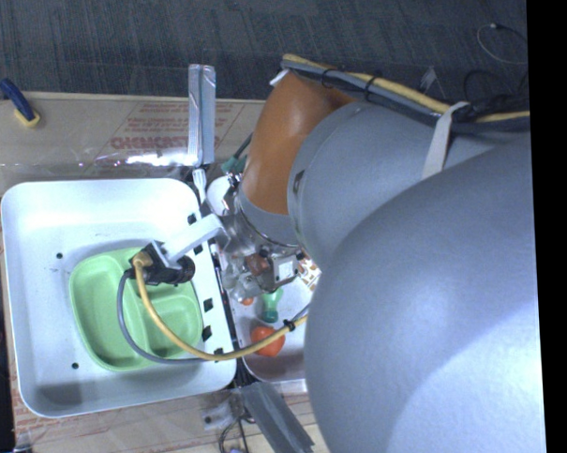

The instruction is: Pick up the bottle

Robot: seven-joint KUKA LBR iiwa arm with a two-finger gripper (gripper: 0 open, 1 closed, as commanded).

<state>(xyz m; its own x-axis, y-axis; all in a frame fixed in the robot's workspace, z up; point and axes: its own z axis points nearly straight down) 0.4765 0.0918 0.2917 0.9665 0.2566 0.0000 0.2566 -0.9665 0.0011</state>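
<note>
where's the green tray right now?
In the camera view, the green tray lies flat in the white bin on the view's left, toward that bin's lower middle. The arm reaches in just to its right.

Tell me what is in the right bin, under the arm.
A red-orange round thing shows by the right bin's left wall. The arm covers the rest, so anything else there is hidden.
</note>
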